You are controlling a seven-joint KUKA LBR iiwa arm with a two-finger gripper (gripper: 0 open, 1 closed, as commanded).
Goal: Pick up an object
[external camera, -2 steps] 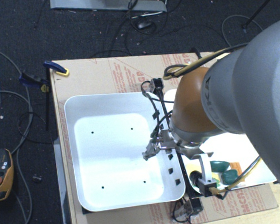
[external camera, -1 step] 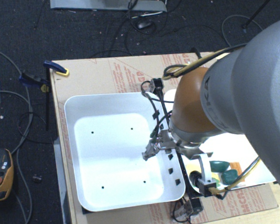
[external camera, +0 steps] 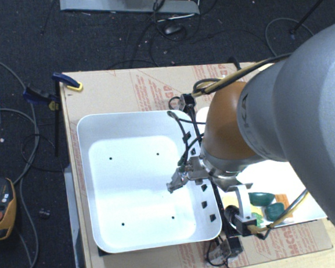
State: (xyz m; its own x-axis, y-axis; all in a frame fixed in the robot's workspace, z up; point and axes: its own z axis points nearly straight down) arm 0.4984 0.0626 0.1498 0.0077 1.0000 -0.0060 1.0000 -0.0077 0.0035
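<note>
The tabletop (external camera: 122, 88), covered in brown printed card, is carrying two shallow white bins side by side. The left bin (external camera: 84, 167) is lying in full sight, its pale floor showing four small dark dots (external camera: 111, 159) set in a rough square. The right bin (external camera: 273, 174) is lying mostly under the arm (external camera: 293, 108), which is reaching in from the right, its orange band (external camera: 228, 125) sitting just over the divide between the two bins.

The gripper (external camera: 175, 185) is hanging over the right part of the left bin, close to that bin's right wall. It is showing as a small grey shape against the white floor, and whether the jaws are apart or together cannot be told from this angle.

The things for picking are lying in the near corner of the right bin. A teal object (external camera: 260, 198) is resting beside a second teal object (external camera: 274, 210), the two close together or touching. An orange piece (external camera: 281, 199) is peeking out just beside them and a yellow piece (external camera: 256, 215) is sitting at their near side.

A blue clamp (external camera: 67, 81) with a yellow tip is gripping the far left corner of the tabletop.
</note>
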